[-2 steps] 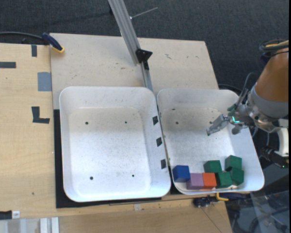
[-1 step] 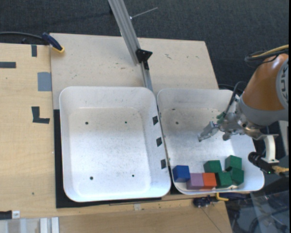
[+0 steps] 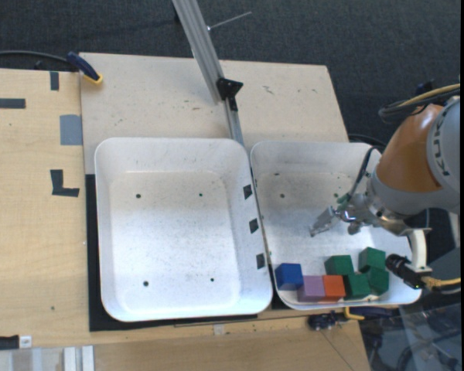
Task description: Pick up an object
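Blocks crowd the right bin's (image 3: pixel 309 154) near edge — blue cube (image 3: pixel 289 275), purple (image 3: pixel 314 287), orange (image 3: pixel 334 286), green (image 3: pixel 363 273).
Gripper (image 3: pixel 322 224) hovers above them — grip state unclear.

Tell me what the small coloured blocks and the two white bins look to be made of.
The blue block, purple block, orange block and green blocks: probably painted wood or solid plastic, given flat matte colour and square edges; the view leaves it open. The right bin and left bin: likely moulded plastic, with rounded corners, a smooth rim and grey scuffing on the floor.
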`<state>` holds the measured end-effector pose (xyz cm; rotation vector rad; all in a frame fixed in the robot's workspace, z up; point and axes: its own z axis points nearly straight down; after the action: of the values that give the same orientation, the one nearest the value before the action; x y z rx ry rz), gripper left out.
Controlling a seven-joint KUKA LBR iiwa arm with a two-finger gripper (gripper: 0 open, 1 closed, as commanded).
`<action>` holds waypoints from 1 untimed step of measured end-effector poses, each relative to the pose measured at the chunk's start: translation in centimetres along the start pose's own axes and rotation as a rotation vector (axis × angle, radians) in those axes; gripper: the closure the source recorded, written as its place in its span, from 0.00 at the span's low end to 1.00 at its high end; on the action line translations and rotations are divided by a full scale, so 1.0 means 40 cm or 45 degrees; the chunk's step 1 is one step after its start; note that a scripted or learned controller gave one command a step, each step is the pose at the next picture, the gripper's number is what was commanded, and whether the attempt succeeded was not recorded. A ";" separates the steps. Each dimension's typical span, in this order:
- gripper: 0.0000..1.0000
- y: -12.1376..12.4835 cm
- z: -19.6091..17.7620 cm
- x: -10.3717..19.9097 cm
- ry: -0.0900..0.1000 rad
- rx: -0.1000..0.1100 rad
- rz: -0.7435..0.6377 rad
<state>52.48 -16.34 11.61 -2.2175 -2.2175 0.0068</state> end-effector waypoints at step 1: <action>0.00 -0.002 0.065 0.002 -0.001 -0.003 -0.001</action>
<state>52.39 -16.26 9.01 -2.2181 -2.2200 0.0046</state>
